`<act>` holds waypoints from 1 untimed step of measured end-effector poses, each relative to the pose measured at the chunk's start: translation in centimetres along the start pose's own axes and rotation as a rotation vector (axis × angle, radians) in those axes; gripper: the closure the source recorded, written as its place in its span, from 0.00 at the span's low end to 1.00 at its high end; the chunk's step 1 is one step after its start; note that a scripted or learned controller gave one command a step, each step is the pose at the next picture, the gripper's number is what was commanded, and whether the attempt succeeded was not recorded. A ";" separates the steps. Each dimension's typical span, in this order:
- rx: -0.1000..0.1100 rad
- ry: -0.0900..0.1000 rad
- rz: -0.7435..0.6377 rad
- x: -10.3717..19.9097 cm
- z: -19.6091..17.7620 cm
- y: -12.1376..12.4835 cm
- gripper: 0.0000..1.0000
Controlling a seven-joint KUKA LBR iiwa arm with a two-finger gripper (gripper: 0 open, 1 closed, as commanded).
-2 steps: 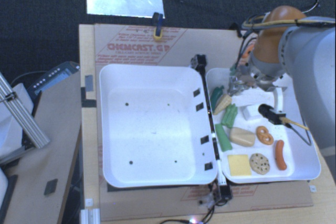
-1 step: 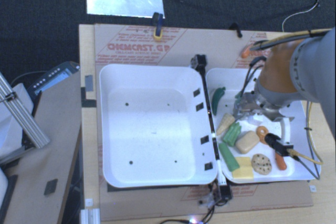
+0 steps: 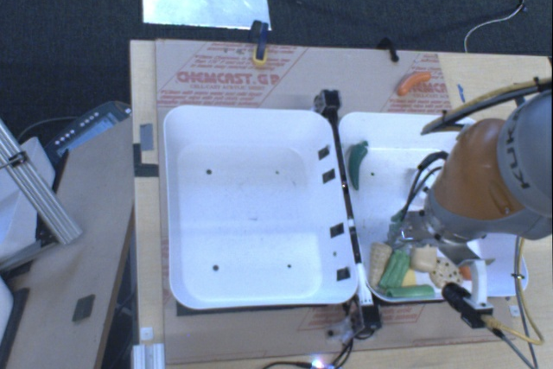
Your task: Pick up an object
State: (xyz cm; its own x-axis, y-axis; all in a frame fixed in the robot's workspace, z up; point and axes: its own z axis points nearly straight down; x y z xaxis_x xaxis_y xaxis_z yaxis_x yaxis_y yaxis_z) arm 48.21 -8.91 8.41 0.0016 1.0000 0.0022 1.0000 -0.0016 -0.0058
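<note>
The right bin (image 3: 380, 134) holds a pile of toy foods at its near edge. In the pile are a tan piece (image 3: 380, 256), a green ridged piece (image 3: 396, 269), a long green piece (image 3: 411, 292), a beige block (image 3: 423, 258) and a dotted tan piece (image 3: 444, 273). A dark green pepper-like toy (image 3: 356, 156) lies alone near the bin's far left. My gripper (image 3: 403, 231) is low over the pile, just above the green ridged piece. The grey and orange wrist (image 3: 475, 177) hides most of it. I see no object held.
The left bin (image 3: 251, 203) lies beside the right one, with a black divider with clips (image 3: 339, 177) between them. An orange carrot-like toy (image 3: 415, 83) rests on the cardboard beyond the right bin. Cables trail at the arm's lower right (image 3: 484, 315).
</note>
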 end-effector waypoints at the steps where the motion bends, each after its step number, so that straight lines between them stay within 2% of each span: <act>1: -0.022 -0.006 -0.005 -2.2 -15.9 0.6 1.00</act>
State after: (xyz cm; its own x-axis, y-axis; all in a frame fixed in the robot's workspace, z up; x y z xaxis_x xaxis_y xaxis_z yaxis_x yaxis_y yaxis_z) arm 48.90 -11.13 24.34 -0.0035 1.0000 -0.0040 0.9999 0.0036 0.0162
